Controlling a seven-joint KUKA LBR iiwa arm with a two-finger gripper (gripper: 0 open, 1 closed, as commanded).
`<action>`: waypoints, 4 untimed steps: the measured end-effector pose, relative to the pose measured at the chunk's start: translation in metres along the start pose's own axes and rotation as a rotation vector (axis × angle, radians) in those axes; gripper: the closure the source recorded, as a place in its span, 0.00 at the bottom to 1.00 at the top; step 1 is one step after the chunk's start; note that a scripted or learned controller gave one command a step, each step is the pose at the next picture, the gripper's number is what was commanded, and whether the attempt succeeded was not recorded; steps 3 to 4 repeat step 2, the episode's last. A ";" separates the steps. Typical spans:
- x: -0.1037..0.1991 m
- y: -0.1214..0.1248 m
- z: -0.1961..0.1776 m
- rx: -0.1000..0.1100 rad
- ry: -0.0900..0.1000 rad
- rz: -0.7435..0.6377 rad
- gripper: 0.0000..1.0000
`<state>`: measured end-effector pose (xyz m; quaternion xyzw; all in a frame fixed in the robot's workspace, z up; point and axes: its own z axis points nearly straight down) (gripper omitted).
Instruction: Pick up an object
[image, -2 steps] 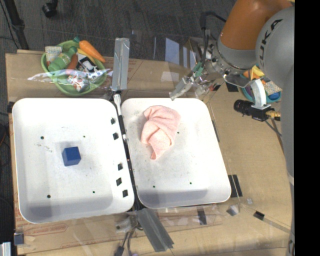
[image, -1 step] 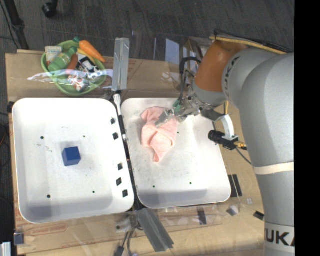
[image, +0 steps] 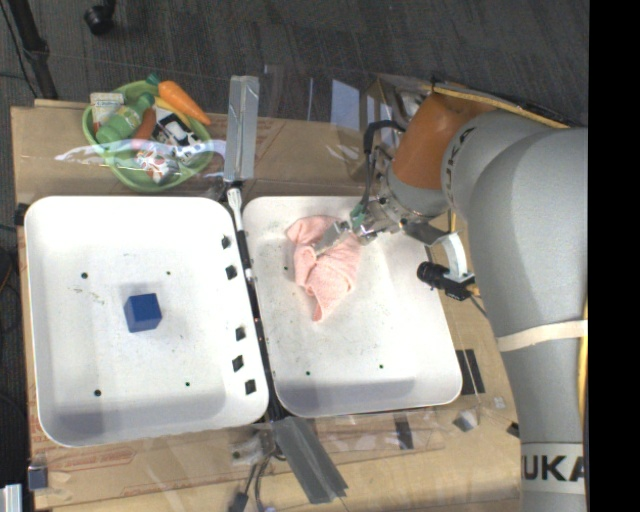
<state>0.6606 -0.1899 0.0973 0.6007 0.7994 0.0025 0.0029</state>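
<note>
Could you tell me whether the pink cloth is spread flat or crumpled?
Crumpled: the pink cloth lies bunched in folds in the right bin.

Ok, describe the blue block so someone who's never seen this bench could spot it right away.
Find the two white bins side by side and take the left bin. The blue block sits left of its middle: a small, solid cube, unlike the crumpled pink cloth in the right bin.

Bench (image: 300, 140) is carrying two white bins side by side: left bin (image: 60, 330), right bin (image: 400, 370). Green bowl (image: 150, 178) of odds and ends is sitting at the bench's far-left corner, beside the left bin's far edge.
</note>
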 end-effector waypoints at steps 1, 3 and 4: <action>0.002 0.002 -0.012 -0.001 0.000 -0.008 1.00; 0.039 0.009 -0.095 0.008 0.001 0.089 1.00; 0.039 0.009 -0.095 0.008 0.001 0.089 1.00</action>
